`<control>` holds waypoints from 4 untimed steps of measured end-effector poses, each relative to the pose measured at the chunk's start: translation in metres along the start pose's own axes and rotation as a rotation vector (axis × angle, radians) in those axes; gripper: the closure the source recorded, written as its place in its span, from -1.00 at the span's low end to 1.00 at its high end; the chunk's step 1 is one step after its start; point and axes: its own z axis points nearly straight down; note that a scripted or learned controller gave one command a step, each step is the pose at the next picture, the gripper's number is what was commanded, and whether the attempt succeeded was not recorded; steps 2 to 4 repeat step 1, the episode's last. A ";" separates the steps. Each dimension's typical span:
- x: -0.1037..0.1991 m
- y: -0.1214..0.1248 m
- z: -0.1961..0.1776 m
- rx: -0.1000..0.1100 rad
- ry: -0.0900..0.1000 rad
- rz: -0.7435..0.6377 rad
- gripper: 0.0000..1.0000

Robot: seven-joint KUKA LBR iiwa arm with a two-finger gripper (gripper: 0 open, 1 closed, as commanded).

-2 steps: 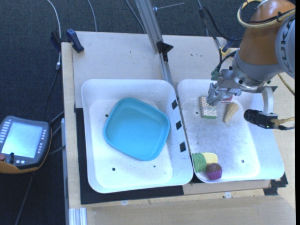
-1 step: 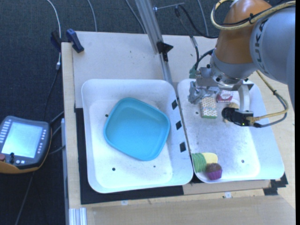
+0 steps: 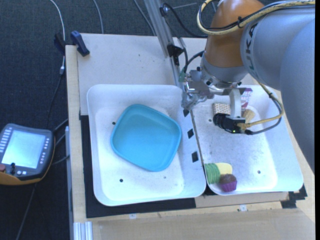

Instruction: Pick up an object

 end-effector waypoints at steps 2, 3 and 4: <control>0.042 0.021 -0.015 -0.002 0.000 0.001 1.00; 0.042 0.021 -0.015 -0.002 0.000 0.001 1.00; 0.042 0.021 -0.015 -0.002 0.000 0.001 1.00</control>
